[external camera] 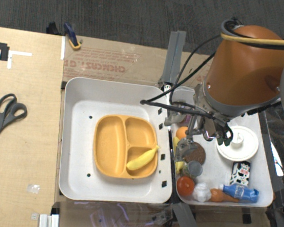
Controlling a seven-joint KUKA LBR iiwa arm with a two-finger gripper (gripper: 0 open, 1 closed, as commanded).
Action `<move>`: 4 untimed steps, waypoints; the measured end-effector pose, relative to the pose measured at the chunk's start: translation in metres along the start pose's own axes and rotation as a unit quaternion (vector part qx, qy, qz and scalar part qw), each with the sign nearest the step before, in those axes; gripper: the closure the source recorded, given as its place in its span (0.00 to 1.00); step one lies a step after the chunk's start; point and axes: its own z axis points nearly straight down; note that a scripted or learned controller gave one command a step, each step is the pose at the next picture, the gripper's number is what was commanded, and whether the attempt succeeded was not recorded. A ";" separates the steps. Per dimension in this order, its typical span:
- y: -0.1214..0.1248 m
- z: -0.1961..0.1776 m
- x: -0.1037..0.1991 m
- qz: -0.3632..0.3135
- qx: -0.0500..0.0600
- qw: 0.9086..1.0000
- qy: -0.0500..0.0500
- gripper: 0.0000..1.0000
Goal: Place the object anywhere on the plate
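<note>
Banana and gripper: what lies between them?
In the camera view, the yellow plate's rim and both bins' adjoining walls lie between the banana and the gripper.

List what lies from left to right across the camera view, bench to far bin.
scissors → yellow divided plate → banana → red ball → white disc → blue bottle

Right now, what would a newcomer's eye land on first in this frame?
The orange-banded arm looming over the right bin, its hand low above a jumble of small toys. Next, the yellow banana lying in the lower right compartment of the orange divided plate in the left bin.
</note>
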 end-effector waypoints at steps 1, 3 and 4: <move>-0.001 -0.009 -0.002 0.002 0.000 1.000 -0.002 1.00; 0.044 -0.010 0.011 -0.060 0.000 0.998 0.000 0.00; 0.114 0.063 -0.030 0.066 0.000 0.998 0.002 0.00</move>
